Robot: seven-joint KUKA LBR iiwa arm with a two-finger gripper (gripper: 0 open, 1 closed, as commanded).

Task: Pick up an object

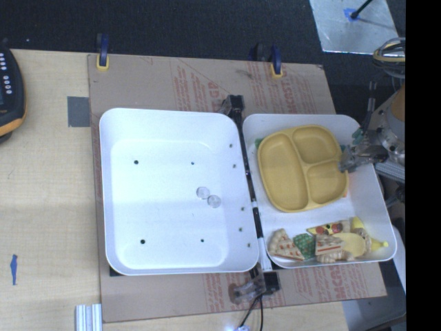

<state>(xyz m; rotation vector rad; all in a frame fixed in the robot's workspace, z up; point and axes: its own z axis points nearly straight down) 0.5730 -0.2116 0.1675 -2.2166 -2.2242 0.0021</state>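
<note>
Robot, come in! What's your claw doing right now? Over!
Gripper at yellow tray's right rim. Toy pile below, untouched. Nothing blocking.

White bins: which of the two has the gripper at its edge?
The right shallow white bin, holding the yellow divided plastic tray; the gripper sits at that tray's right rim. The left bin lies apart.
</note>
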